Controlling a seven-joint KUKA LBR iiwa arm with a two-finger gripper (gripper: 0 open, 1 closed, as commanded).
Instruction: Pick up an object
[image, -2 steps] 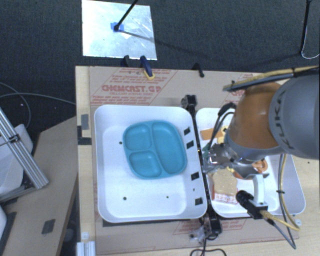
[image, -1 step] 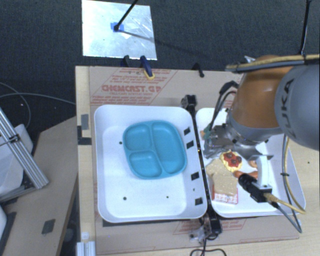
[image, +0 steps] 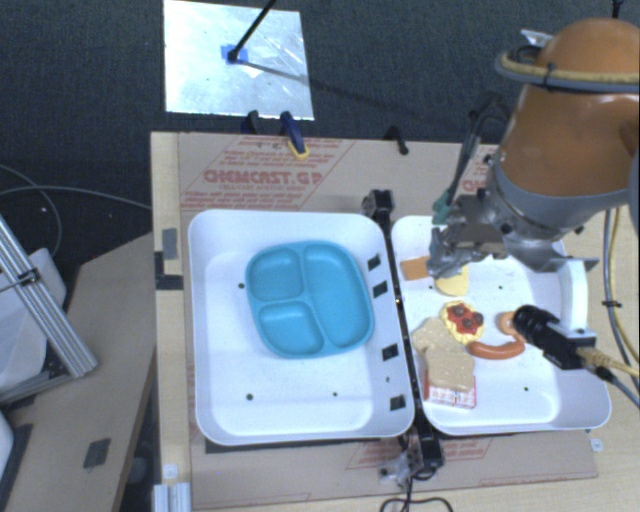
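Note:
My gripper (image: 448, 258) hangs low over the back left part of the right bin (image: 575, 400), directly above a pale yellow food piece (image: 453, 285) whose top it partly covers. Just left of it lies an orange wedge (image: 414, 268). Nearer the front are a pizza slice (image: 463, 320), a curved sausage (image: 497, 349), a slice of bread (image: 446, 366) and a small red and white packet (image: 452, 399). I cannot make out whether anything is between the gripper's jaws.
The left bin (image: 230, 400) holds a blue divided plate (image: 308, 298). A black ridge with clips (image: 395, 310) separates the two bins. The arm's large orange and grey body (image: 575, 120) overhangs the back right of the right bin.

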